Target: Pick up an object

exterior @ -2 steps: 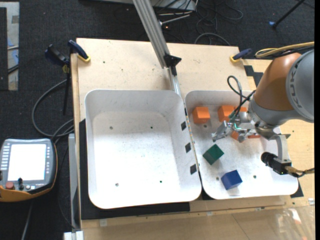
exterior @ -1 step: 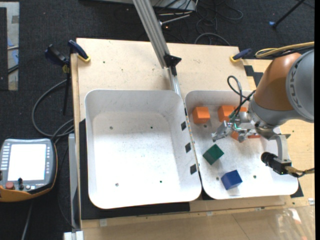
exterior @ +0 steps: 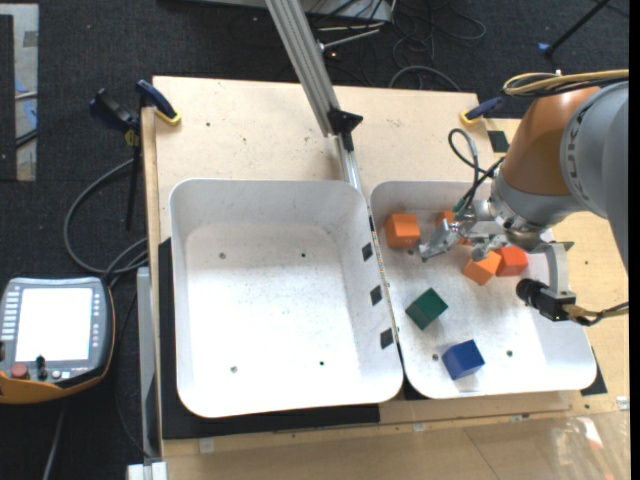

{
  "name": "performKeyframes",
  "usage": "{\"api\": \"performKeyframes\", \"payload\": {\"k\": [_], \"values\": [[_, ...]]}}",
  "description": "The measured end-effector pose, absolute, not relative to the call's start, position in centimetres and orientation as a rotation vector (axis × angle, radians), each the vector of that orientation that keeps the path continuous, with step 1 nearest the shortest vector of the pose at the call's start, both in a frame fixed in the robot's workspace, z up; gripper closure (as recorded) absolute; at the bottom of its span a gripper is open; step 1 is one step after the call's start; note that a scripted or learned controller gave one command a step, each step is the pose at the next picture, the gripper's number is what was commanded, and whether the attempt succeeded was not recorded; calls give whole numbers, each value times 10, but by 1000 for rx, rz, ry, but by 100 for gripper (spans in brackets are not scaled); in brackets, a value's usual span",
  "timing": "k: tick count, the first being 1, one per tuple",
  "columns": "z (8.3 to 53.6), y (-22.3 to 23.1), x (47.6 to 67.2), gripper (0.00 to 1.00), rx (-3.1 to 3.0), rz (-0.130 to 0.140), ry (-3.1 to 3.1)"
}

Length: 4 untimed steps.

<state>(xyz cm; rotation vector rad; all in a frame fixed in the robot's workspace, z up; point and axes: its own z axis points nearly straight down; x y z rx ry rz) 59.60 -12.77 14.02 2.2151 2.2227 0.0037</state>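
Observation:
The right bin holds several blocks. An orange block lies near its back left corner. Two more orange blocks sit together toward the middle right. A green block lies in the middle, and a blue block rests near the front. My gripper hangs low over the back of this bin, between the lone orange block and the orange pair, just right of the lone block. A small orange piece shows just behind the gripper. I see nothing held in it.
The left bin stands beside the right one, sharing a middle wall with black tabs. A slanted metal pole comes down to the bins' back junction. Clamps sit at the bench's back corners. A teach pendant lies off the bench's left.

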Motion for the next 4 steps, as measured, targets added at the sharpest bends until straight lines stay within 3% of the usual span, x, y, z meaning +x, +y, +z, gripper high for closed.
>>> {"api": "performKeyframes", "payload": {"k": [1,2,3,4], "values": [[93,-104,561,0,2224,-3,2222],[95,-105,562,0,2223,0,2220],[330,-173,553,0,2216,5,2213],[303,-153,610,0,2213,1,2226]]}}
